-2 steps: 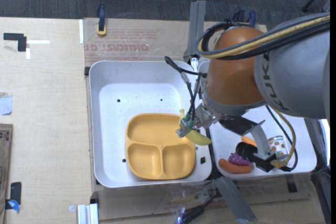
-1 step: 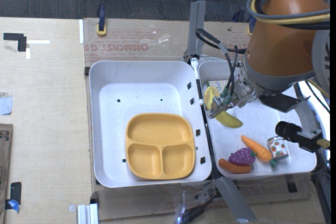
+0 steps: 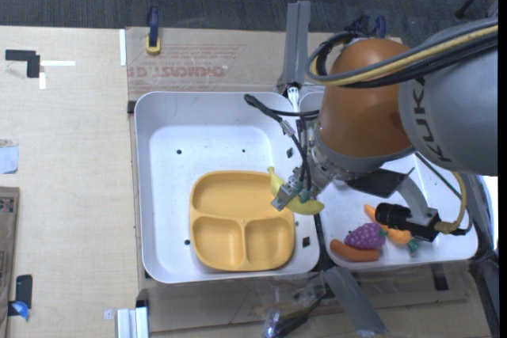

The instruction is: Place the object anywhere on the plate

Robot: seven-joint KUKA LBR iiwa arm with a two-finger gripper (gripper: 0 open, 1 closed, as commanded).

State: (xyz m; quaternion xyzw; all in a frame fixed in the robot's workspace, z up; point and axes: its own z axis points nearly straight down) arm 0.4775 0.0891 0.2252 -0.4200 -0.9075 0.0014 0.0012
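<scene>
Two shallow white plastic bins (image 3: 150, 194) sit side by side on a wooden bench. At the left bin's right edge, the two-finger gripper (image 3: 289, 196) grips a yellow toy banana (image 3: 301, 206) just beside the yellow three-compartment plastic plate (image 3: 238, 222).

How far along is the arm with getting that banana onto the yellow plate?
Most of the way, it seems. Done: the banana is out of the right bin and hangs at the right edge of the divided yellow plate in the left bin. In hand: the gripper appears to pinch it. Left: lowering it onto the plate and letting go.
</scene>
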